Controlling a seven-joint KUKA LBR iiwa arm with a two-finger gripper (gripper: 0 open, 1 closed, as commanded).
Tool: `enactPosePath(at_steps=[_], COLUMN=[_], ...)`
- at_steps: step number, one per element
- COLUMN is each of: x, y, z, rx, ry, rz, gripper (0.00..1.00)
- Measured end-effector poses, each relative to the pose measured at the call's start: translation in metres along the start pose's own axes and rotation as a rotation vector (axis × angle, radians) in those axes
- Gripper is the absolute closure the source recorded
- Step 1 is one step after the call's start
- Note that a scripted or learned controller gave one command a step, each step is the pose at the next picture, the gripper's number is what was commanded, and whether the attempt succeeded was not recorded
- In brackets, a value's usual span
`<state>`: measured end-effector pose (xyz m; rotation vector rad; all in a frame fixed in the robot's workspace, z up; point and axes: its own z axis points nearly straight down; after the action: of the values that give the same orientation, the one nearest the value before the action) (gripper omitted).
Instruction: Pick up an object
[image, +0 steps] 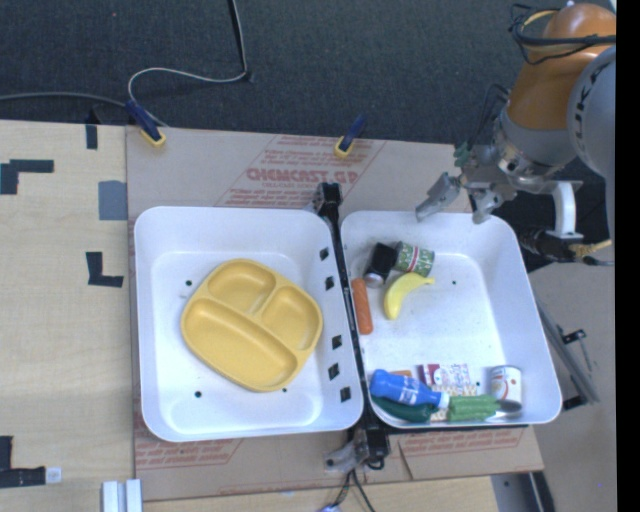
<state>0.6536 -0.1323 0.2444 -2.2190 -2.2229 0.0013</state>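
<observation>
While your gripper (458, 200) hovers with fingers spread and empty over the right bin's (530, 300) upper rim, the banana (405, 293) lies below and left of it in the frame, long axis slanting toward the upper right.

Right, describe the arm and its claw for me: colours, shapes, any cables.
The arm is bulky and rounded, grey with a broad orange band above the wrist. Thin dark cables loop beside the orange section. The claw is small, grey metal, with two slim fingers.
</observation>
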Motion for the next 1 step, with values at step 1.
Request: enactPosePath(at_steps=[1], x=[0.0203], y=[-0.0334], z=[-0.0124], rx=[0.000], ry=[0.001], rz=[0.000], gripper=[0.00])
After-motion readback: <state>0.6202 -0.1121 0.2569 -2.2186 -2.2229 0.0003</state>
